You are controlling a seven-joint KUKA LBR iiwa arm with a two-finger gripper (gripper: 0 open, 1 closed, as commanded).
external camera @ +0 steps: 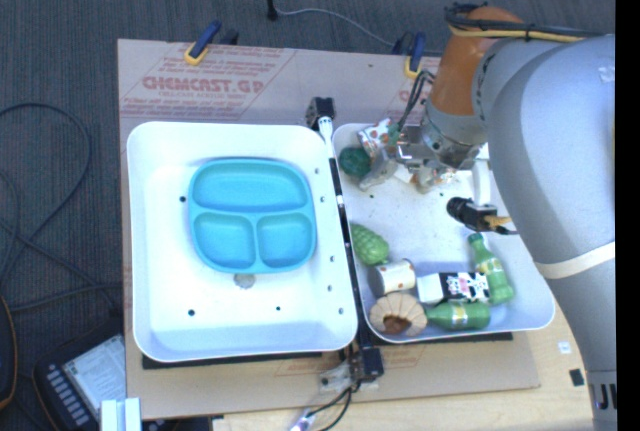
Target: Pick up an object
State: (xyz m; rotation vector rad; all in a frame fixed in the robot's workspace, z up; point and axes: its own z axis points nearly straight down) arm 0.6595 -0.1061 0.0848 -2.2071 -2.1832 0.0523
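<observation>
My gripper (402, 162) is low over the far end of the right bin (440, 219), under the grey arm with its orange band. A dark green ball (353, 161) lies just left of it, near the bin's left wall. Further toward the front lie a light green knobbly piece (368, 244), a small white cylinder (395, 276), a tan ribbed piece (397, 313), a black-and-white box (457, 286) and two green bottles (460, 317) (491, 273). I cannot make out anything held in the gripper.
The left bin (160, 249) holds a blue divided plate (250, 215) and a small grey bit (243, 280) near its front. A black-and-white tool (322, 115) lies at the back between the bins. The arm's bulk covers the right bin's right side.
</observation>
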